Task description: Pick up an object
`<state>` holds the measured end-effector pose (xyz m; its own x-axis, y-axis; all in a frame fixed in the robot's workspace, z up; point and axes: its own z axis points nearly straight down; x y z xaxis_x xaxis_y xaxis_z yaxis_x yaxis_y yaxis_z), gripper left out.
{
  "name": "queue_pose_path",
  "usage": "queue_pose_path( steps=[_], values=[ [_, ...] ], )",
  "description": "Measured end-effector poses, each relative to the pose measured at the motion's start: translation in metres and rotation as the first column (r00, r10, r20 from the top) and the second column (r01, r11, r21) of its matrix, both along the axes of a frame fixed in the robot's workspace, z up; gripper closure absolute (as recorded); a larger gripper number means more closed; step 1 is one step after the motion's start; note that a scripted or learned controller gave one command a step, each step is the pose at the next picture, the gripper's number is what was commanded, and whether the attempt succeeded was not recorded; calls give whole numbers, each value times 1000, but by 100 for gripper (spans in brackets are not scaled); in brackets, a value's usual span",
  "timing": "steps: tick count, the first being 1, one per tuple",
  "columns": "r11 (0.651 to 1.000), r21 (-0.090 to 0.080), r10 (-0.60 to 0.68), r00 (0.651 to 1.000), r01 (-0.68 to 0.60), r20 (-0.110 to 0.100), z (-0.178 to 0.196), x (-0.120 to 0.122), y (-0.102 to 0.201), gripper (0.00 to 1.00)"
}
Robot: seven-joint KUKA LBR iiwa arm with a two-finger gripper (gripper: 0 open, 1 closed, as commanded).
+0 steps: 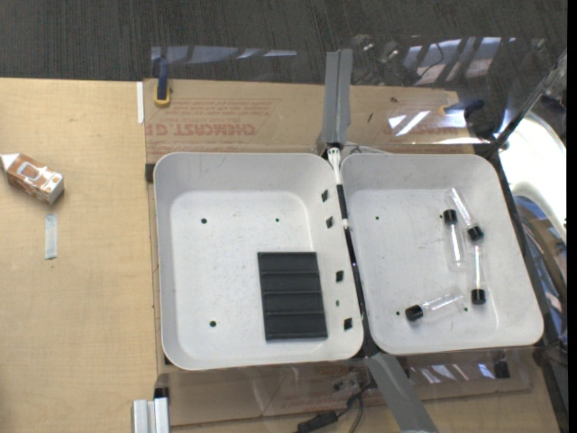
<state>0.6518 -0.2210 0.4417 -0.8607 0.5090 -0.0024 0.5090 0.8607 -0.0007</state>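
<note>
Camera view: black ribbed block point(293, 296) lies flat in the left bin point(180, 242). Clear tubes with black caps point(455, 237) lie scattered in the right bin point(397, 197). State of the jaws: cannot tell.

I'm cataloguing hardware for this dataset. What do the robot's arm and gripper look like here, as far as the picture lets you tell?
Very little can be told. Past the far right corner of the shallow white right-hand bin, a thin dark bar slants toward the edge beside a pale glossy curved shape. Whether either belongs to the arm is unclear, and no cables or markings can be read on them.
</note>
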Motion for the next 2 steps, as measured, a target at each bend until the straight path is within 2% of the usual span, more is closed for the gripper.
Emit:
queue_pose_path(
  steps=[2],
  values=[
    [978,-1,208,978,-208,2,1,1,0,100]
  ],
)
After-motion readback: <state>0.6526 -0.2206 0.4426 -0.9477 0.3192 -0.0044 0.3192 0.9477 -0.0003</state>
